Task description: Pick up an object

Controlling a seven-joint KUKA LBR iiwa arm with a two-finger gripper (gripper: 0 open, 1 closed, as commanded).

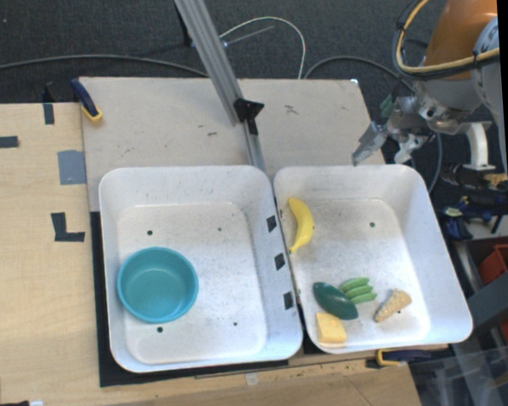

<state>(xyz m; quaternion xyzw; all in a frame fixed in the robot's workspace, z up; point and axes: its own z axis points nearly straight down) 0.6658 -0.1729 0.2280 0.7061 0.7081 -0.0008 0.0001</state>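
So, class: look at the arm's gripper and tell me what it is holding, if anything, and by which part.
Nothing is held. The gripper hangs above the far right corner of the right bin, open, with nothing between its fingers.

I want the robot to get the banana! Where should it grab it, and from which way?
Probably at the middle of the banana, coming straight down from above. It lies flat in the right bin, hard against the wall on the left-bin side, its length running along that wall. So the fingers should close across its narrow width, though the wall leaves little room there. The gripper is above the bin's far edge.
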